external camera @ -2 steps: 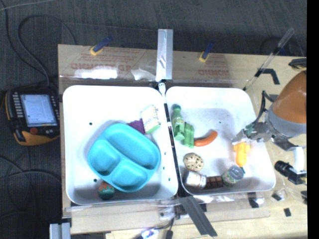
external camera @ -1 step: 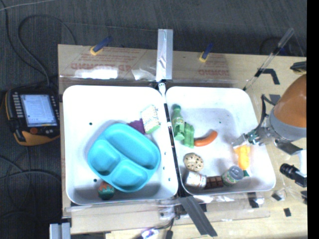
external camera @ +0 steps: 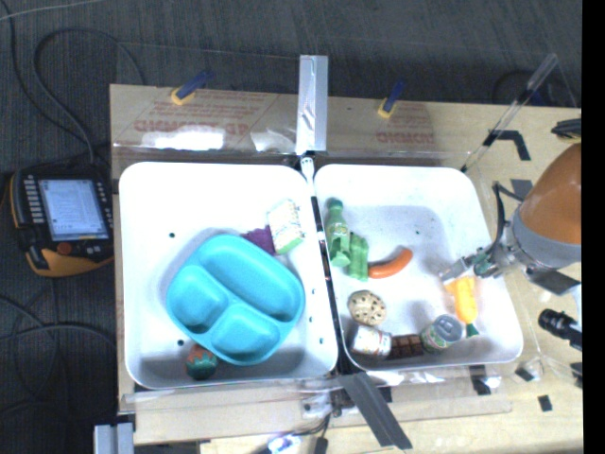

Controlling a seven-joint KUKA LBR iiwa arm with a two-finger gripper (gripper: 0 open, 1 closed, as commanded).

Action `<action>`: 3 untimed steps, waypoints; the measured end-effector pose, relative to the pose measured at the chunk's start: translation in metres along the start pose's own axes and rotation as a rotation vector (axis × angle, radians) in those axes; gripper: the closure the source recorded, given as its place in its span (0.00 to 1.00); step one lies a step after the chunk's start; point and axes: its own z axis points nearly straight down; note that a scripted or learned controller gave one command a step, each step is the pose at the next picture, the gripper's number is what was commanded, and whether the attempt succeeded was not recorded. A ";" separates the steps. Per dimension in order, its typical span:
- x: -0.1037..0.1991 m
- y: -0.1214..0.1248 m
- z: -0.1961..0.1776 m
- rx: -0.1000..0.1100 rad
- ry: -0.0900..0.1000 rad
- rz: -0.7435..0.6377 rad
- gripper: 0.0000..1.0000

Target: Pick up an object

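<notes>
The grey arm with its orange band (external camera: pixel 560 206) enters from the right and is cut off by the frame edge, and its tool (external camera: pixel 480 265) sits low over the right side of the right white bin (external camera: pixel 416 183); the tool is small and blurred against the bin wall, so whether it is clenched or released cannot be told. Just beside it, on the bin floor, lies a yellow-and-orange carrot-shaped toy (external camera: pixel 464 298), and nothing shows whether the tool touches it. Elsewhere in this bin are an orange sausage-shaped piece (external camera: pixel 390 263), a green plastic bottle-like toy (external camera: pixel 346 245) against the dividing wall, a round speckled cookie (external camera: pixel 366 306), a small white-labelled can (external camera: pixel 370 341) on its side, a dark brown block (external camera: pixel 407 346) and a grey-green lidded jar (external camera: pixel 443 332), the last three bunched near the front wall and hard to make out. The left white bin (external camera: pixel 151 253) holds a turquoise divided plastic tray (external camera: pixel 236 296) that partly hides a purple object (external camera: pixel 260 240); a pale green-and-white carton (external camera: pixel 285 225) lies by it, and a small red-and-green ball (external camera: pixel 199 361) peeks out below the tray. The bins rest on a light wooden counter (external camera: pixel 539 130) over dark carpet (external camera: pixel 142 17), where a handheld control pendant (external camera: pixel 62 218) lies at the left.
</notes>
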 end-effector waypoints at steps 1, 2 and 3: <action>-0.001 -0.001 0.000 0.001 -0.001 -0.034 0.00; 0.000 -0.001 0.000 0.000 -0.004 -0.073 0.00; -0.001 -0.001 0.000 0.000 -0.005 -0.107 0.00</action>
